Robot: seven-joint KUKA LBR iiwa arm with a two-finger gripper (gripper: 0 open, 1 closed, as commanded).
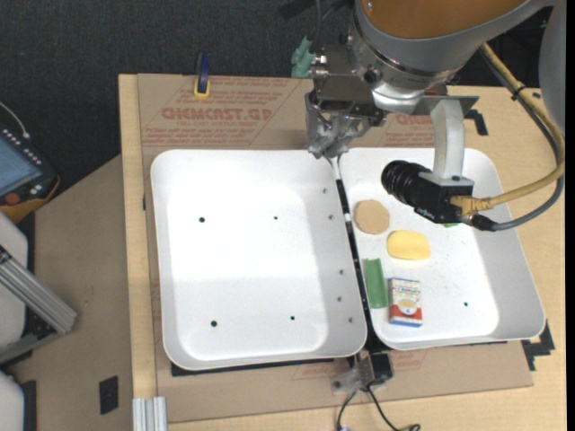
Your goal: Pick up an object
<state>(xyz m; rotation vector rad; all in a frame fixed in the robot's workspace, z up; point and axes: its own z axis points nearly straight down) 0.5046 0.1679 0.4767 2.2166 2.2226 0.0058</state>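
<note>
The hand (331,142) hangs over the far end of the ridge where the left bin (243,348) and right bin (503,317) meet; whether it is spread or pressed together cannot be told, and nothing shows between its tips. All objects lie in the right bin, near that ridge. A green bar (374,282) lies just beside the ridge, its long axis parallel to it. A small printed box (405,302) sits touching the bar's right side, long axis also along the ridge. Farther up lie a yellow oval piece (409,245), long axis crosswise, and a tan round disc (371,216). The bin's right half offers open room.
</note>
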